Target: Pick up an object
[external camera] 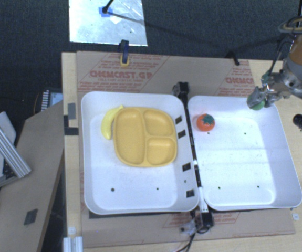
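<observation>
Looking down on the bench, a small orange toy fruit [205,122] with a green top is seen lying in the right bin [245,193], near its far left corner, while a yellow divided plate [143,136] and a banana [107,123] are held in the left bin [98,188]. The claw [257,102] is poised over the right bin's far right edge, so the roundish fruit, with no clear long axis, lies well to its left; whether the claw is apart or together cannot be told. "CHEMCAST" can be read, printed in red, on the cardboard [156,70] beneath the bins.
</observation>
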